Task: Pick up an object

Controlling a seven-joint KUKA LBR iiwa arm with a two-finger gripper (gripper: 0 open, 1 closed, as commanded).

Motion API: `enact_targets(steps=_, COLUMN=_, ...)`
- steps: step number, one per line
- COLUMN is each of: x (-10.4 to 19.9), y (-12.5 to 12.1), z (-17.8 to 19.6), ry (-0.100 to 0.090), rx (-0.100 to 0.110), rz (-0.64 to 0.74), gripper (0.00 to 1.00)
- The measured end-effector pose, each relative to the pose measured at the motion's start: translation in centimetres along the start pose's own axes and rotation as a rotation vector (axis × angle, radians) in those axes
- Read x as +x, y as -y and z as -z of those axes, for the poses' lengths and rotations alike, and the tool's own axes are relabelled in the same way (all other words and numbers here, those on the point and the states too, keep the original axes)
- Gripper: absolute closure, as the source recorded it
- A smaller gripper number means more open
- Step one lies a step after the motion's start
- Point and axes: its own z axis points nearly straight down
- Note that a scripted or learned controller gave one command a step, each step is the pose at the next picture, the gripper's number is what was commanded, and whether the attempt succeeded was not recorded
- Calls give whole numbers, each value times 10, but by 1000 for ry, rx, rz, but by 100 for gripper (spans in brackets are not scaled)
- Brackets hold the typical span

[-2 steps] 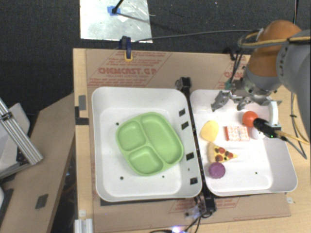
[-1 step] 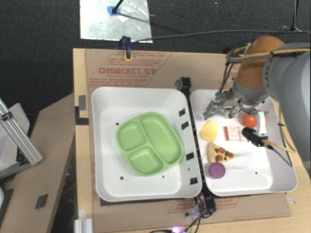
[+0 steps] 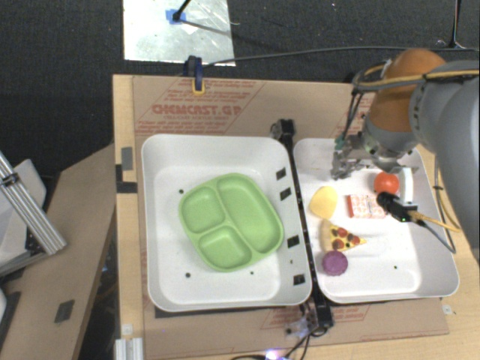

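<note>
While the arm (image 3: 442,118) reaches in from the right, its pincer (image 3: 349,163) sits over the far left part of the right bin (image 3: 420,265), low and close to the bin floor. Pincer state: cannot tell from this angle; nothing is seen gripped in it. Candidate objects all lie in the right bin. A red-orange ball (image 3: 387,182) is just right of the pincer, apart from it. A yellow rounded piece (image 3: 324,201) lies nearer the camera than the pincer, close to the bin's left wall. A small red-and-white box (image 3: 365,206) lies flat between the yellow piece and the ball, slightly nearer the camera. A toy pizza slice (image 3: 341,238) lies flat nearer still, its point toward the right. A purple round piece (image 3: 334,262) sits just beside the slice's near edge; contact cannot be judged. The left bin (image 3: 161,201) holds one green divided plate (image 3: 231,220) with three compartments, lying flat and turned at an angle, roughly central. Both bins rest side by side on a brown board (image 3: 196,109) printed CHEMCAST GP, with a blue clamp (image 3: 195,72) at the board's far edge.
</note>
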Motion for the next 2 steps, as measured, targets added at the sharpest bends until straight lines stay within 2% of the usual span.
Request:
enact_targets(steps=1, x=0, y=8, z=51, ry=0, rx=-2, rz=-5, gripper=100)
enact_targets(steps=2, x=6, y=4, z=97, ry=0, rx=-2, rz=-1, gripper=100)
